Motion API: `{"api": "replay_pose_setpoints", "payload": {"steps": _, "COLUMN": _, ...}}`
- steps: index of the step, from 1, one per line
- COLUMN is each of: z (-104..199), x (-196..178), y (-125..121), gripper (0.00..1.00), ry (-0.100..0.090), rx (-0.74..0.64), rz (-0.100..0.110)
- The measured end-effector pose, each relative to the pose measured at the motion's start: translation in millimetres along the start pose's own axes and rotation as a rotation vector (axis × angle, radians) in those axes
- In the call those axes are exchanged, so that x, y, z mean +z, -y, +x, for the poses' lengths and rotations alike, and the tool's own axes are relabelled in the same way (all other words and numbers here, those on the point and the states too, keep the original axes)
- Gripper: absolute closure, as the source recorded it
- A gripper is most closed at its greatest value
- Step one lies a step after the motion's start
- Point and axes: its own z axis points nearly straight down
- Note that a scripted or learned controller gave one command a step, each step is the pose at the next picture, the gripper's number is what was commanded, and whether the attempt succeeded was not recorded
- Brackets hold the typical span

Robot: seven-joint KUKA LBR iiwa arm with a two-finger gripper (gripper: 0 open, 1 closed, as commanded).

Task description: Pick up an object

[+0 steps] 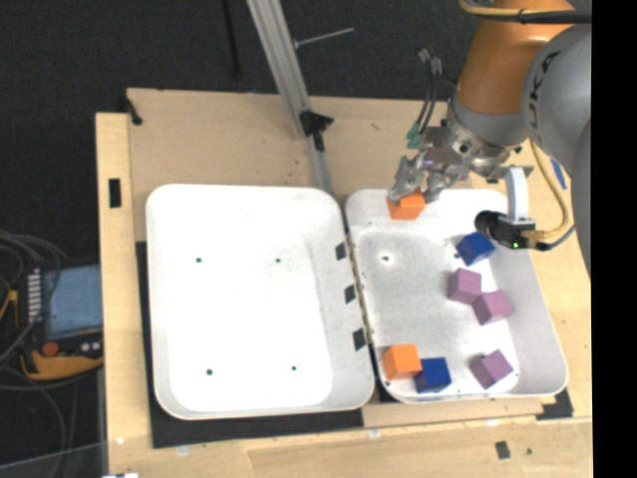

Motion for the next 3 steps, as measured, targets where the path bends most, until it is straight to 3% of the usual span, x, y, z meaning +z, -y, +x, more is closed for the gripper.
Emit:
{"api": "replay_pose_setpoints", "payload": {"steps": 2, "z": 119, "x": 10, "y": 14, "gripper": 1.00, "ry": -0.001, "rx": -0.002, "rz": 0.001}}
{"api": "replay_pose_setpoints", "payload": {"steps": 3, "z": 177, "x": 8, "y": 7, "gripper": 1.00, "ry": -0.001, "rx": -0.002, "rz": -0.001}}
